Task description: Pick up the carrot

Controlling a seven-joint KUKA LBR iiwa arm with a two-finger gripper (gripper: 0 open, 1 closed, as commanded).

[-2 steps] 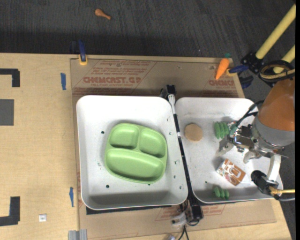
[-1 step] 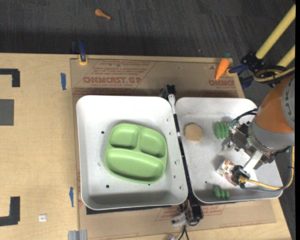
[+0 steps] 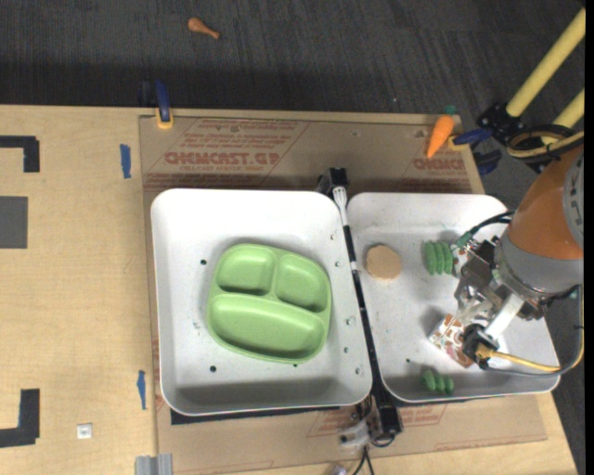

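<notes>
The carrot [image 3: 439, 135], orange with a green top, lies on the brown board behind the right bin's far rim, outside both bins. My gripper [image 3: 469, 295] hangs low over the right part of the right bin [image 3: 408, 211], well in front of the carrot and apart from it. A ridged green piece [image 3: 438, 257] sits just to the gripper's left.
A tan round disc [image 3: 382, 263] and a second ridged green piece [image 3: 436, 380] lie in the right bin. A small white and red piece [image 3: 449, 336] lies below the gripper. The left bin [image 3: 176, 278] holds a green divided plate [image 3: 271, 301]. A small orange thing [image 3: 202, 28] lies on the dark floor.
</notes>
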